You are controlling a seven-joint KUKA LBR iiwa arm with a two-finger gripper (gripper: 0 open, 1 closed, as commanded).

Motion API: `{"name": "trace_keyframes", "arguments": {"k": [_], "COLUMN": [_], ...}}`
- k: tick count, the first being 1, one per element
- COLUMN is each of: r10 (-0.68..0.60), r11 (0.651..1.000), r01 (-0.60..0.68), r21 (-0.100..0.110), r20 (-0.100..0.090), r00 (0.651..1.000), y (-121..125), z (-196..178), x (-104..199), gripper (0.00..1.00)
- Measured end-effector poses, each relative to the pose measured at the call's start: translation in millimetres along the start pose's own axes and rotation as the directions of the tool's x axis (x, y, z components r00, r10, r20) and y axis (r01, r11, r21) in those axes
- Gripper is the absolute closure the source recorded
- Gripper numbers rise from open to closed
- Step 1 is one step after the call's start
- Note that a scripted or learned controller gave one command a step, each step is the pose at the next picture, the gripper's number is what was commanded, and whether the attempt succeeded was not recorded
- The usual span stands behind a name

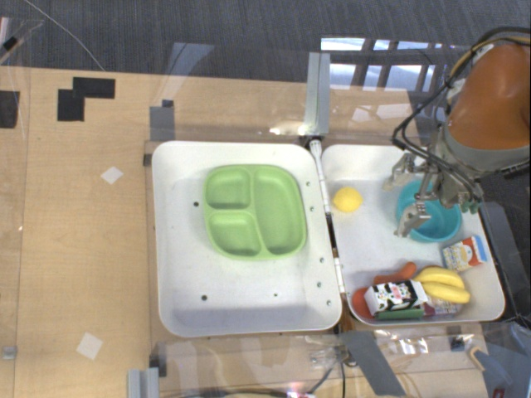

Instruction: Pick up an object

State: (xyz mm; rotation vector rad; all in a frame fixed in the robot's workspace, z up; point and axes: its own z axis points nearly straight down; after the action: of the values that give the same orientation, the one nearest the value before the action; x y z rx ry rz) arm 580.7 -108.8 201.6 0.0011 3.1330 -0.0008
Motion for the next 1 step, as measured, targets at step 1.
{"name": "trace_keyframes", "arguments": {"k": [1], "r10": [0.023], "r11": [1.000], "r01": [-0.023], "r21": [-0.001], "r20": [-0.009], "r00": [1.000], "y": [-54.0], "z": [101.4], "x": [-14.0], "gripper": [0.00]}}
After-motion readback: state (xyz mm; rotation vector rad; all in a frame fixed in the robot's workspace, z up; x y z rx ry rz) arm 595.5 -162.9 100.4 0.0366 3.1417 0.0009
